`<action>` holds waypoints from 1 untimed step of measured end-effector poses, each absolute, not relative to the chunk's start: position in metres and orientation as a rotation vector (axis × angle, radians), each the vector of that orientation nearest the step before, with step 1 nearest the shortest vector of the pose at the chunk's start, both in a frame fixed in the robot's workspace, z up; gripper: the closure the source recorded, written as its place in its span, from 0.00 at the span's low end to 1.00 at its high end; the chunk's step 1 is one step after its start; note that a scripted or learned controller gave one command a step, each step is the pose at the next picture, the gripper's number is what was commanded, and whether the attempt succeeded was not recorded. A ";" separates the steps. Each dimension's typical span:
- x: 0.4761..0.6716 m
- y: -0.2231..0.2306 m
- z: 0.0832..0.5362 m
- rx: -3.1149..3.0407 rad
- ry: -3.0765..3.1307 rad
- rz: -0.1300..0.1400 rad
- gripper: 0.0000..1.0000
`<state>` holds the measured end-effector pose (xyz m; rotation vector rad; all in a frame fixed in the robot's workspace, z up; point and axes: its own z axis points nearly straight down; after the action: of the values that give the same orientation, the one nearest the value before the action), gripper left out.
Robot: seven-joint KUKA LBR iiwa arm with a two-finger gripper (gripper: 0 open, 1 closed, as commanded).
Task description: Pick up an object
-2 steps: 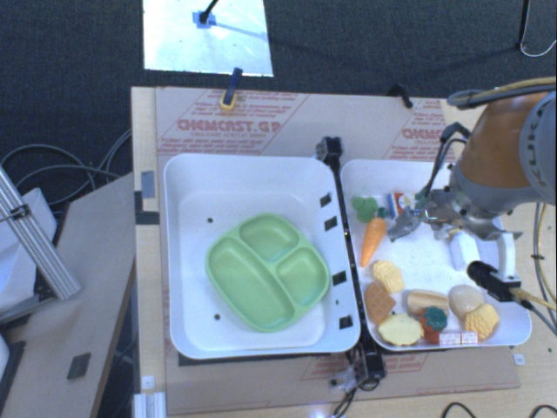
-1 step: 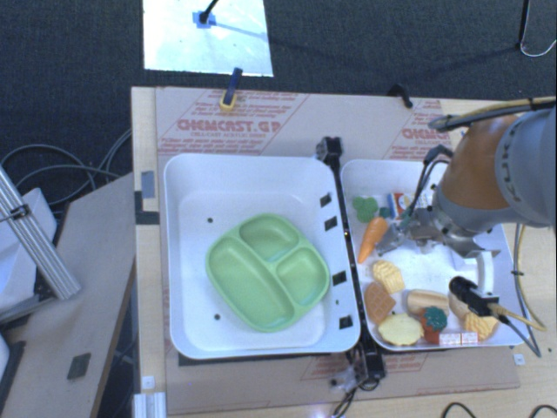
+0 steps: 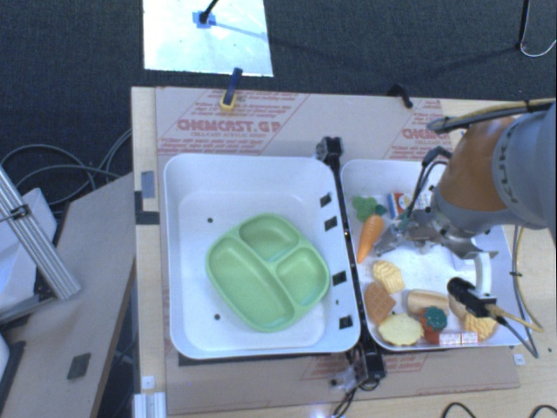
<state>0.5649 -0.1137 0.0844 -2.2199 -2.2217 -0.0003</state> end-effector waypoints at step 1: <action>0.566 -0.114 0.095 -2.221 -2.223 -0.003 1.00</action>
<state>0.5657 -0.1137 0.0953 -2.2211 -2.2230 -0.0029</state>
